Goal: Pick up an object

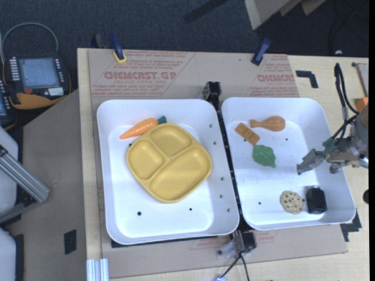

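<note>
Hovering with jaws in unclear state, between green leaf and black block.

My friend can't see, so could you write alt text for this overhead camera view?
A robot claw hovers over the right bin, near a green leaf toy, cookie, black block, chicken drumstick and brown piece. The left bin holds a yellow divided plate and carrot.

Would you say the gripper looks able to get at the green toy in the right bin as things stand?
Probably yes: the gripper sits just right of the green toy, with bare bin floor between them and nothing lying over the toy.
</note>
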`<state>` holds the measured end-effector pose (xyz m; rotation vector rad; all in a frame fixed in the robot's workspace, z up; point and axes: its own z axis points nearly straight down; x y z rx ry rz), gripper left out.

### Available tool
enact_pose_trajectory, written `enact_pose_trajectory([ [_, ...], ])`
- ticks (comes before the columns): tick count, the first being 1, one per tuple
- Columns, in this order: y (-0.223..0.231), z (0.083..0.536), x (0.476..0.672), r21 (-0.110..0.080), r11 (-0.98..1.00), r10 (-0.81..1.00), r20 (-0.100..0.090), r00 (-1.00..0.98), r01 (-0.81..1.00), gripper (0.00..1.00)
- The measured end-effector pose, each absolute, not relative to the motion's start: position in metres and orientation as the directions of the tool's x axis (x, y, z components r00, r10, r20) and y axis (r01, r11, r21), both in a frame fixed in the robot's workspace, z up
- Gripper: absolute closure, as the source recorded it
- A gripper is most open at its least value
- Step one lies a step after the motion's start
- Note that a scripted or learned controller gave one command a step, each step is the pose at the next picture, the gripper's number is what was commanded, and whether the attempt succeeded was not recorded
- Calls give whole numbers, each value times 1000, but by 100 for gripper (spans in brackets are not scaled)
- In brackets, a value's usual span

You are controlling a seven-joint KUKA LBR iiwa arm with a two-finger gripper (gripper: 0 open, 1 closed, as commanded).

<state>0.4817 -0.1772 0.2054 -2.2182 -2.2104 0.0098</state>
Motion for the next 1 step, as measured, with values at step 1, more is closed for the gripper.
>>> enact_pose_trajectory([
  [1, -177, 211, 485, 0, 0, 1000, 0, 0, 1000, 0],
])
